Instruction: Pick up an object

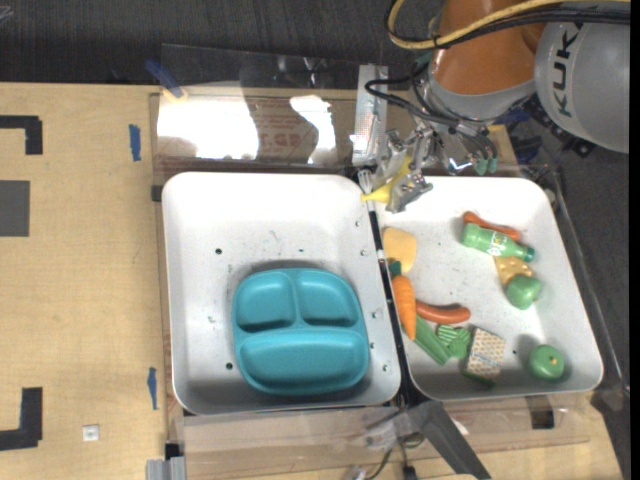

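My gripper (pixel 398 186) hangs over the far left corner of the right bin (pixel 570 268), under the arm's orange band. A small yellow object (pixel 377 196) sticks out to the left from between its fingers, and they look shut on it. Several toy foods lie in the right bin: a pale yellow piece (pixel 400 244), a carrot (pixel 403 306), a red sausage (pixel 443 313), a green leafy piece (pixel 441 341), a beige patterned piece (pixel 487 351), a green ball (pixel 547 362), a green bottle (pixel 495 238) and a yellow-green pear (pixel 519 284).
The left bin (pixel 200 228) holds a teal divided plate (pixel 300 330) towards its near side. The wall between the two bins (pixel 383 268) runs just under the gripper. A clear sheet (pixel 250 128) lies behind the left bin. Cables loop around the wrist.
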### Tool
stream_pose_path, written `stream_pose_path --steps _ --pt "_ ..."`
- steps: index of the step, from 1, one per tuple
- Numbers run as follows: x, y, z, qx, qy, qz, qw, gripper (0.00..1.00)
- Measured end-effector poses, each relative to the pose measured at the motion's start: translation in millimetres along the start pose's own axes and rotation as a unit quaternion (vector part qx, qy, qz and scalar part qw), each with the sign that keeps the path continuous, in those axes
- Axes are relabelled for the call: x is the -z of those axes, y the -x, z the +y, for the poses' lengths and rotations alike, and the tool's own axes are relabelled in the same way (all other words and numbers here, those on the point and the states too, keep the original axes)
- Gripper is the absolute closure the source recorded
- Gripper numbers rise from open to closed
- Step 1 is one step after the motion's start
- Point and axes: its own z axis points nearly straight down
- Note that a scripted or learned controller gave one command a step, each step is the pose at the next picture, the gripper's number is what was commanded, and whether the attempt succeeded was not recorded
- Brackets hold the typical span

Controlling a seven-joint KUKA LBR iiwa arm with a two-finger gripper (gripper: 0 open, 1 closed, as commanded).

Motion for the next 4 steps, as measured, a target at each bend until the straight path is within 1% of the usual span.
stream_pose_path --steps 1,2,3,4 --pt "55.6 -3.7 -7.2 -0.008 -0.001 -0.001 1.0000 1.00" --pt "93.1 -13.0 -39.1 0.023 -0.002 0.000 0.9997 1.00" --pt "11.5 -29.0 -74.5 0.058 0.002 0.007 0.9983 1.00" --pt "26.9 -17.4 -48.5 0.142 0.000 0.001 0.9899 1.00"
